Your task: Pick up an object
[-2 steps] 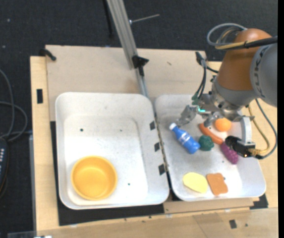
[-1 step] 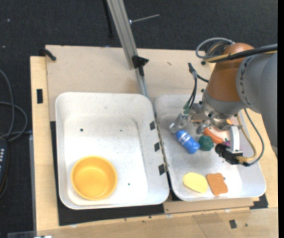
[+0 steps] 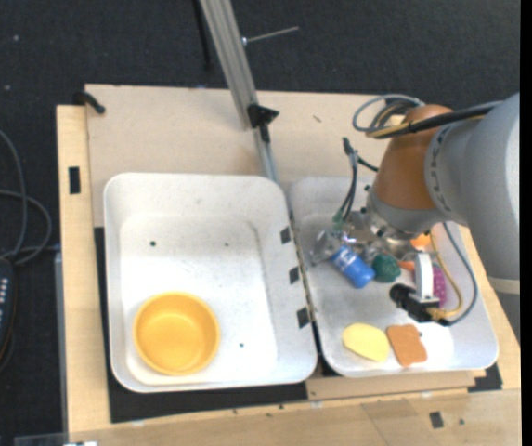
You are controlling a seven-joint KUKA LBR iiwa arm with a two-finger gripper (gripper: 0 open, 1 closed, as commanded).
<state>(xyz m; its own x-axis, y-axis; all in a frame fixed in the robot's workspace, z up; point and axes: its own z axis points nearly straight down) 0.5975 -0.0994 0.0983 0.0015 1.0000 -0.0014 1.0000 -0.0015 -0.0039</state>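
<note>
My claw (image 3: 340, 242) low in right bin (image 3: 470, 356), beside blue object (image 3: 352, 267), positioned for pick; grip state impossible to tell. Yellow bowl (image 3: 176, 332) sits in left bin (image 3: 191, 193).

bins (image 3: 117, 249): 2 | yellow bowl (image 3: 176, 333): 1 | small objects (image 3: 369, 342): perhaps 6

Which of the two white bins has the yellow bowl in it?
The left white bin, farther from the arm; the round yellow bowl sits in its near-left corner. The right white bin holds the small mixed objects.

Arm (image 3: 470, 175) hides the right bin's (image 3: 321, 203) far corner.
</note>
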